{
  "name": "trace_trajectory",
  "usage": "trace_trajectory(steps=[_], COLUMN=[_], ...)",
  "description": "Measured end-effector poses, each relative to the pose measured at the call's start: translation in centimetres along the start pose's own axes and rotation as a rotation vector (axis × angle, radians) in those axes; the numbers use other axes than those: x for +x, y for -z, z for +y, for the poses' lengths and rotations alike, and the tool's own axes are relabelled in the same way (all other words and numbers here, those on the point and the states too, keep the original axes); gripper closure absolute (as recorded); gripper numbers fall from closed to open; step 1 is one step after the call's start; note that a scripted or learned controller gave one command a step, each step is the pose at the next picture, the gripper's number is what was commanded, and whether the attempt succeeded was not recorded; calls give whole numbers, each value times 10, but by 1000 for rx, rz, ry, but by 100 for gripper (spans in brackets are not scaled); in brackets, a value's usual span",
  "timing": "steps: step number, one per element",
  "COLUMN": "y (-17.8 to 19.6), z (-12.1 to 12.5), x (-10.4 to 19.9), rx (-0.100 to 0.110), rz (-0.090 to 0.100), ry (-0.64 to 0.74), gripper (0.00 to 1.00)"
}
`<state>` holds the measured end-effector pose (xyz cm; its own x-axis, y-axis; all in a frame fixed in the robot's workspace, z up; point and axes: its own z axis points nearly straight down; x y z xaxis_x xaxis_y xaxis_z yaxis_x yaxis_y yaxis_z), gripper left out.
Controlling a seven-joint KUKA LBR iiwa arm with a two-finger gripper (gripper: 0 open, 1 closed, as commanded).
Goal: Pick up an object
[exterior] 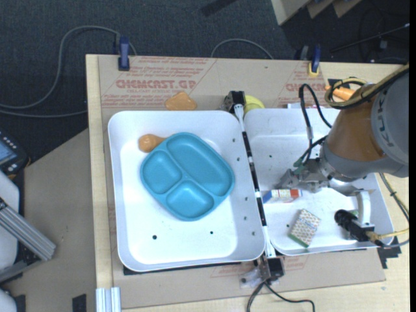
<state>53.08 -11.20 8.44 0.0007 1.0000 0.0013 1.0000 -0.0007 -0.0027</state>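
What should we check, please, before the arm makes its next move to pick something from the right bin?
1. Gripper over the right bin: ok.
2. A target close by: ok, the small white and red tube lies just beside the gripper.
3. Tube free of neighbours: ok, the patterned pad lies apart from it, nearer the front wall.
4. Nothing already held: cannot tell at this angle.
5. Other things out of the way: ok, the blue tray and the orange piece lie in the left bin.
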Motion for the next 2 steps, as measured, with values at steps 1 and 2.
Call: trace_trajectory(steps=[1,2], y=[10,84], z=[0,-30], x=[0,-47], rx=[-2,-10], rz=[-1,-7], ry=[0,-4], gripper=[100,100])
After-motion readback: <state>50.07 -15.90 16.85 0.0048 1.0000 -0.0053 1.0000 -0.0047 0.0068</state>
